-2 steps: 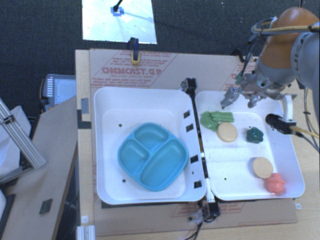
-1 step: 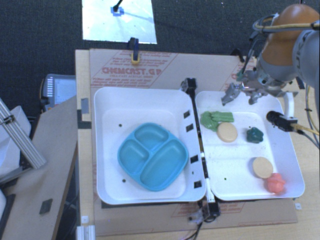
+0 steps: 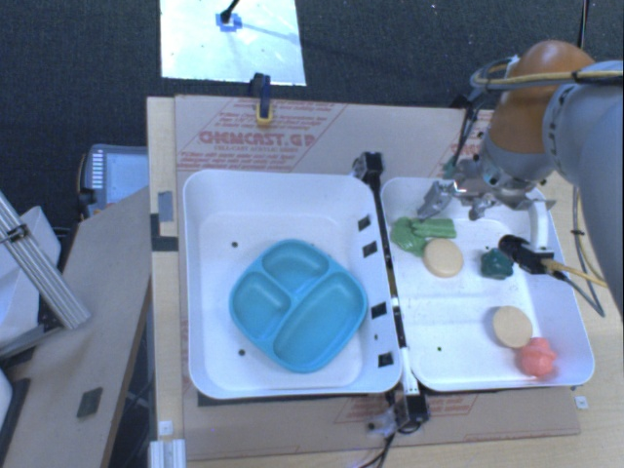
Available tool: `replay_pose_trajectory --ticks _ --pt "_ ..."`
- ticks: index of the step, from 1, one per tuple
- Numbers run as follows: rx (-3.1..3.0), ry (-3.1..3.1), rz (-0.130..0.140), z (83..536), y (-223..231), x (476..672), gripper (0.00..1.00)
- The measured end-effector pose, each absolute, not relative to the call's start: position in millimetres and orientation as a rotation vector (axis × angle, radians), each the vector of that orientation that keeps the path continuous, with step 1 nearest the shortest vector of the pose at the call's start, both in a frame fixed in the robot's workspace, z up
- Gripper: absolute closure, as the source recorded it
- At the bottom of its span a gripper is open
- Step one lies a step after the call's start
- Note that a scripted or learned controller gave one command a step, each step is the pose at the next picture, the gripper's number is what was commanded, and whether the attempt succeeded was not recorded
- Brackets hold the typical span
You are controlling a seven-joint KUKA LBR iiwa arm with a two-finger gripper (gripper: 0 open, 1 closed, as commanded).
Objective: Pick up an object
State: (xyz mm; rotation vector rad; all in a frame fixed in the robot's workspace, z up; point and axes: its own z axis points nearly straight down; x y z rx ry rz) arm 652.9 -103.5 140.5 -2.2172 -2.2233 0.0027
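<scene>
Left bin [image 3: 210, 261] holds a blue divided plate [image 3: 297, 303]. Right bin [image 3: 565, 359]: green piece [image 3: 425, 232], cream disc [image 3: 444, 257], teal lump [image 3: 495, 263], tan disc [image 3: 511, 326], pink lump [image 3: 536, 357]. Gripper [image 3: 458, 199] hovers over the green piece, fingers spread, holding nothing. You're in approach; next, descend and close on it.

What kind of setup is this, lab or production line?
Looks like a robot-grasping lab bench, probably not production: two white bins clipped onto cardboard, toy-like items such as a blue divided plate and a pink toy, and a grey arm with loose cabling.
</scene>
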Motion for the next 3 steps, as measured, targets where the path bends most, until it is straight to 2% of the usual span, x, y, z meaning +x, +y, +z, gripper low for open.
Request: replay_pose_trajectory --ticks 1,2,3 --pt "-2.218 -2.224 0.002 88 -103 652.7 0.00" --pt "-2.216 -2.223 0.007 103 -105 652.9 1.00" --pt "-2.224 -2.227 -0.007 167 -109 657.5 1.00"
